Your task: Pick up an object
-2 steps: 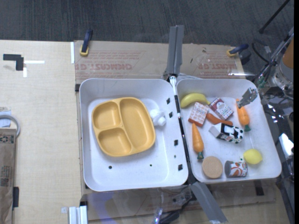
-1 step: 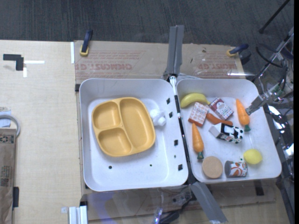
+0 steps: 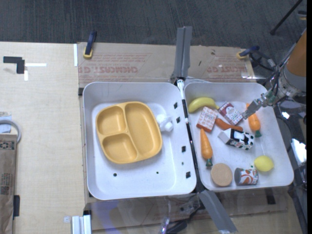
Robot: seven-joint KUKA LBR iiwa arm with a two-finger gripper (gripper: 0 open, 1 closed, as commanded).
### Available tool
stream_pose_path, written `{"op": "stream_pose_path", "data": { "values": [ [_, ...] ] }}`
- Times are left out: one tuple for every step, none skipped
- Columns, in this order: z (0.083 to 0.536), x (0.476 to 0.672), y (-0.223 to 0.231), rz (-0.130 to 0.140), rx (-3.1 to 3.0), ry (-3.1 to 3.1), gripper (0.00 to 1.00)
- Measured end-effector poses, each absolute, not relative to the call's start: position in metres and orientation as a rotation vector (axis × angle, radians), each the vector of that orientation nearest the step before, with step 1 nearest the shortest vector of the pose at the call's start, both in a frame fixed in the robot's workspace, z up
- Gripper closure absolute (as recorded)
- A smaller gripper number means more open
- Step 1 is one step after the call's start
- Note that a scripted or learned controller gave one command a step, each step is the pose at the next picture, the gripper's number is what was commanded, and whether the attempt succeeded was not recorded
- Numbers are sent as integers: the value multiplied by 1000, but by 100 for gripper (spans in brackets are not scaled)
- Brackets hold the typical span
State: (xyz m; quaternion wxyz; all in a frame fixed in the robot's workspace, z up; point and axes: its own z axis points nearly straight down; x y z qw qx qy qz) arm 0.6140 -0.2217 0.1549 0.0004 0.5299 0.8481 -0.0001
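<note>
While the grey arm [image 3: 292, 77] with its orange band is reaching in from the right, we are watching its gripper [image 3: 251, 111] hanging low over the right-hand bin [image 3: 278, 130]; whether its fingers are spread or pressed together, we cannot tell from this angle.

We are seeing a small heap of toy groceries lying in that bin. One carrot [image 3: 206, 147] is resting near the bin's left wall, its long axis running nearly up and down the view, its green end pointing toward the near rim. A second carrot [image 3: 254, 123] is lying just beside the gripper tip, also roughly lengthwise. A banana [image 3: 202, 103] is curving along the far left corner, its long axis running left to right. A red and white carton [image 3: 207, 119] and a red packet [image 3: 230, 112] are sitting near the middle, with a black and white cow toy [image 3: 241, 139] just below them. A lemon [image 3: 263, 163], a small can [image 3: 246, 176] on its side and a tan round disc [image 3: 222, 174] are lining the near rim.

In the left bin [image 3: 97, 179] we are finding a yellow divided plate [image 3: 128, 131] and a white crumpled scrap [image 3: 164, 123] touching its far right edge.

Both bins are sitting on cardboard over a pale wooden bench [image 3: 39, 130], with dark carpet [image 3: 122, 9] stretching beyond.
</note>
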Motion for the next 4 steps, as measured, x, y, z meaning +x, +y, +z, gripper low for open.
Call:
{"op": "stream_pose_path", "data": {
  "values": [
    [96,605,-221,4,1607,2690,0],
    [94,598,-220,7,1655,2666,0],
    [104,598,-221,6,1658,2661,100],
    [195,618,-112,0,1485,2766,100]
  ]
}}
